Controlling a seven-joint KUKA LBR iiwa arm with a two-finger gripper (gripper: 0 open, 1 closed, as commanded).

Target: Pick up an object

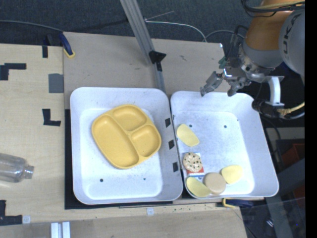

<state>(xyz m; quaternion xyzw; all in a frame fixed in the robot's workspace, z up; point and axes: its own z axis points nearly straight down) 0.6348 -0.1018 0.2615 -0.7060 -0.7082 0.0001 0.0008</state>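
While the gripper [218,87] hung over the far rim of the right bin [257,148], its two fingers stood spread wide with nothing between them. The objects lay well apart from it along that bin's near and left sides: a pale yellow piece [187,135] by the left wall, a cookie [192,161] nearer the front, then a yellow wedge [197,188], a tan disc [215,182] and a yellow lump [232,173] clustered at the front edge. In the left bin [81,133] sat a yellow divided plate [126,135]. A clear bottle [12,168] lay at the bench's left edge.
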